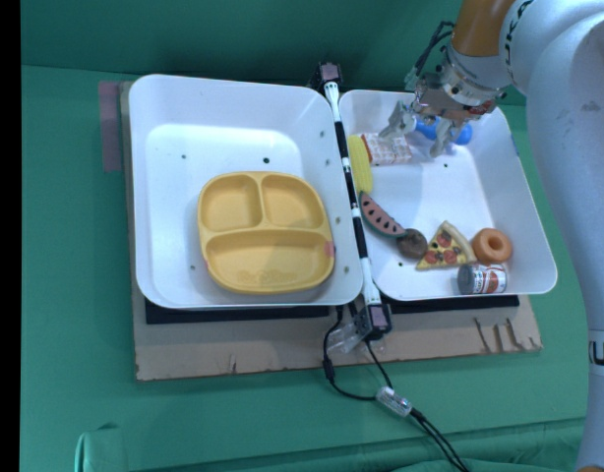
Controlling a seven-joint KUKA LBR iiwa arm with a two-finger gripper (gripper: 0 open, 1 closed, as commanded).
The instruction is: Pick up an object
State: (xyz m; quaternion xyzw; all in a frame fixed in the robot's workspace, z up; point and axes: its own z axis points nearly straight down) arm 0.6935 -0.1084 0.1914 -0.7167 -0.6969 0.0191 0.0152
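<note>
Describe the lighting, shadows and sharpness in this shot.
Camera view: light is even and soft; the left bin shows a pale shadow along its inner wall. No strong glare on the yellow plate. The small toys in the right bin look slightly soft, and the gripper is somewhat blurred.

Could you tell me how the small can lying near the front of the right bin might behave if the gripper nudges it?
The can lies on its side, so it would probably roll. It looks small and likely light, so it may skid. The doughnut close behind might stop it.
</note>
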